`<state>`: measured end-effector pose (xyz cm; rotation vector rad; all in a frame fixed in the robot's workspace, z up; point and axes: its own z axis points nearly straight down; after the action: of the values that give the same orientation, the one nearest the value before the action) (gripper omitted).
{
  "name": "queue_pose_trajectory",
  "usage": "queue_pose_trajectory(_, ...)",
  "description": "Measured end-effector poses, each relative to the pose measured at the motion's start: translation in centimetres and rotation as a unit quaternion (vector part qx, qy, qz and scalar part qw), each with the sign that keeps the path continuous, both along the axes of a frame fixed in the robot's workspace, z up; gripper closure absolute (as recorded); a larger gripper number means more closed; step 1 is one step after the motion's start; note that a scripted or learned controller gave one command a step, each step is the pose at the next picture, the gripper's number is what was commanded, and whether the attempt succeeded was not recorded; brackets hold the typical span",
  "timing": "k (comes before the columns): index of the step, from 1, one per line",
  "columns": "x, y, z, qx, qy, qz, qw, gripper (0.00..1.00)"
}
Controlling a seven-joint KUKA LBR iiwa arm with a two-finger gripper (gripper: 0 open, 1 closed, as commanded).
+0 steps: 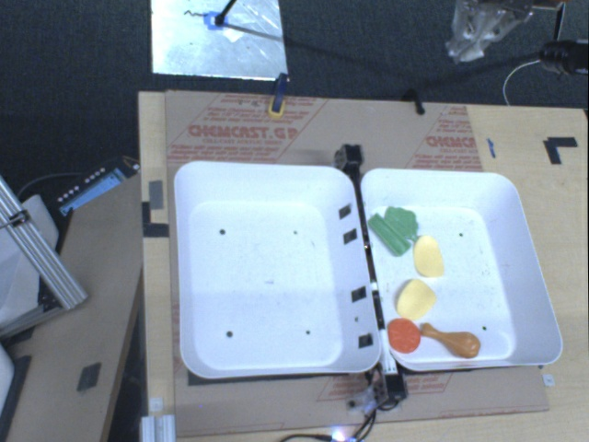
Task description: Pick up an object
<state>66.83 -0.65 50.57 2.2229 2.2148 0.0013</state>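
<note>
Both white bins, the left bin (267,270) and the right bin (515,247), look like smooth moulded plastic with a soft sheen. Under them lies a matt, printed cardboard sheet (244,122) on the pale wood-look counter (552,168). At the upper left of the frame, a shiny foil-like sheet (189,30) rests on dark, rough carpet (64,81).
</note>
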Motion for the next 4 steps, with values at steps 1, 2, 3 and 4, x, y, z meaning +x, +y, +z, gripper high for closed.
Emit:
queue_pose_trajectory(1,-0.5,-4.7,3.1,0.0004,-0.001,0.001,1.0,1.0)
queue_pose_trajectory(2,-0.1,-13.1,2.9,-0.0008,0.001,-0.001,1.0,1.0)
queue_pose_trajectory(3,-0.1,-20.4,2.9,-0.0006,0.0,-0.001,1.0,1.0)
queue_pose_trajectory(4,-10.0,-20.1,3.2,0.0004,0.0,0.0,1.0,1.0)
